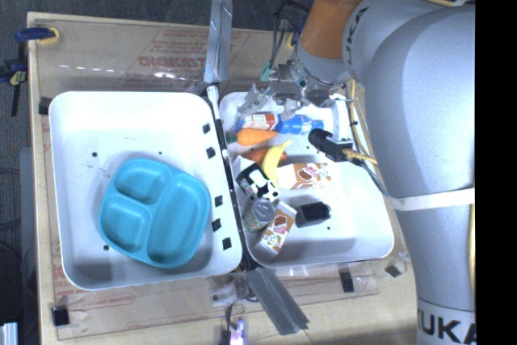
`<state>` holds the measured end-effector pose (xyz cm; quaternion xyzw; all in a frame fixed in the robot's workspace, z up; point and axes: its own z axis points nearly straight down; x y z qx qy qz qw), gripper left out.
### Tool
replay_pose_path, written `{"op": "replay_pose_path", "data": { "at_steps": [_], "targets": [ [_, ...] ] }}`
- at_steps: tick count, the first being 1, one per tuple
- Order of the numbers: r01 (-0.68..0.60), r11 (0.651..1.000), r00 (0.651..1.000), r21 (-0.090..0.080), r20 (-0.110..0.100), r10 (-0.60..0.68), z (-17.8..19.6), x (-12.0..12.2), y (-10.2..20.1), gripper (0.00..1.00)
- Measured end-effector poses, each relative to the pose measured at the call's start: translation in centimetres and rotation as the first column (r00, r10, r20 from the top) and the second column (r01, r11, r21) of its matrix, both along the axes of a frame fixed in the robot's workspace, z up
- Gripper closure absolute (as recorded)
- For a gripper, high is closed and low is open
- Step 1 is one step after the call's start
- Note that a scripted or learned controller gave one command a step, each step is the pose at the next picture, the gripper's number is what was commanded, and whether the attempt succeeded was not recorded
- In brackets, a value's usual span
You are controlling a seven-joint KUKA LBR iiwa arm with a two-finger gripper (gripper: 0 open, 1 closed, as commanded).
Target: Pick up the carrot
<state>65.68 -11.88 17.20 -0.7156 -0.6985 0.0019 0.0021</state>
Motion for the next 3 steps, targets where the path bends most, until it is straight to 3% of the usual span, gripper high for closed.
{"op": "replay_pose_path", "data": {
  "at_steps": [1, 2, 3],
  "targets": [
    [-0.063, 0.998, 0.998, -0.002, 0.009, 0.063, -6.6, -1.5, 0.1, 0.0],
    [-0.064, 0.998, 0.998, -0.006, 0.0, 0.064, -5.6, -1.6, -0.1, 1.0],
    [-0.065, 0.998, 0.998, -0.005, 0.002, 0.065, -5.6, -1.6, 0.0, 0.0]
  ]
}}
